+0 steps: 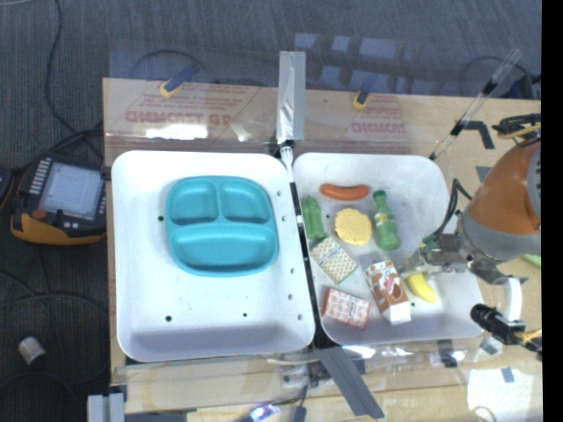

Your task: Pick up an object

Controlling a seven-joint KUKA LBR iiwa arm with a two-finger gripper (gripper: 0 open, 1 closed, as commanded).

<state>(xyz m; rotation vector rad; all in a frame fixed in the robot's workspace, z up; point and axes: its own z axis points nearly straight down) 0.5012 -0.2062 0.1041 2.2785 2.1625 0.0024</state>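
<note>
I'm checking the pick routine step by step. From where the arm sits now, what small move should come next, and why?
Probably a short drop toward the banana. The pincer sits at the right bin's right side, just above and beside that banana, which lies apart from the juice carton. Nothing shows between its tips, so no pick has happened yet. Whether it is open is hard to tell.

Even, diffuse overhead light washes the bench, leaving the two white bins (pixel 211 332) bright, nearly blown out along their rims, while the dark carpet (pixel 88 25) around them stays dim and grainy. Glare streaks the clear plastic sheeting (pixel 202 112) at the bench's far edge (the printed lettering beneath reads faint and milky), and shadows under the teal tray (pixel 220 222) are soft and shallow. The whole frame is low-resolution and slightly soft, with small items' edges smeared.
</note>
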